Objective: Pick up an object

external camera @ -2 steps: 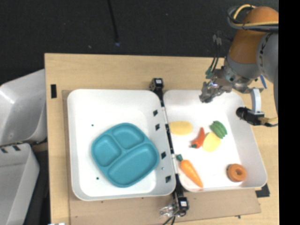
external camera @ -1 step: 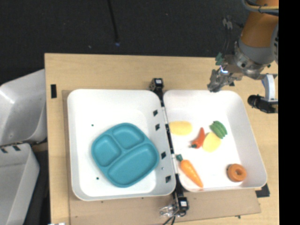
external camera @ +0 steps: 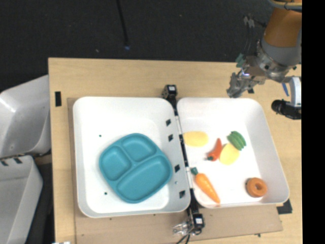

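Desk point(external camera: 61, 75): pale wood, carrying two shallow white bins set side by side and touching along a central seam.

Left bin point(external camera: 84, 151): holds one blue tray point(external camera: 134, 168) with three compartments, lying flat and turned at a slant, toward the bin's near half.

Right bin point(external camera: 264, 136): the landmark for the items below.
- Yellow piece point(external camera: 195, 138), oval, near the bin's left wall, about mid-depth.
- Red pepper point(external camera: 216, 150), slim, tilted, just right of the yellow piece, near the bin's centre.
- Lemon point(external camera: 229, 154), yellow, touching the red pepper on its right side.
- Green piece point(external camera: 236, 139), ribbed, just behind the lemon and touching it or nearly so.
- Carrot point(external camera: 206, 186), orange with a green tip, lying at a slant in the bin's near left corner, close to the seam.
- Donut point(external camera: 256, 187), orange ring, in the bin's near right corner, well apart from the carrot.

Arm point(external camera: 282, 29): grey with an orange band, entering from the right beyond the right bin's far edge.

Gripper point(external camera: 238, 88): hangs above the desk just outside the right bin's far rim, near its far middle; nothing is seen between the fingers, and whether they are spread or closed cannot be told. It is well apart from every item in the bin.
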Motion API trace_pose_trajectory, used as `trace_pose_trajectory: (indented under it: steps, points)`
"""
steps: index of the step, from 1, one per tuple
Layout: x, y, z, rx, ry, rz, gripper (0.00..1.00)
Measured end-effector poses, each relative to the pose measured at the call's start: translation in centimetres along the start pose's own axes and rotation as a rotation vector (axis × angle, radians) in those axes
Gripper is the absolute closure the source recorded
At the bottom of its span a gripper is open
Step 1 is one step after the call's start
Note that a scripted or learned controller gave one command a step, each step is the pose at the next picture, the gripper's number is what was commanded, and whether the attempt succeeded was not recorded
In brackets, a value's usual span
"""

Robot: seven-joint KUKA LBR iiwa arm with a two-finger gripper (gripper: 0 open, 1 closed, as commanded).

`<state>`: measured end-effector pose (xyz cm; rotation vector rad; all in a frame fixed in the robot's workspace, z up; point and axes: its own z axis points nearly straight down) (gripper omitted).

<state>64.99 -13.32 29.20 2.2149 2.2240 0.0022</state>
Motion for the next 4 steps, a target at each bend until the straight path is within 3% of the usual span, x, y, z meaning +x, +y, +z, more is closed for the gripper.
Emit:
trace_pose_trajectory:
  steps: [2,4]
  points:
    - [11.0,-2.4,2.6,0.004,0.002,-0.002,1.00]
    - [21.6,-2.8,3.1,0.004,0.002,-0.003,1.00]
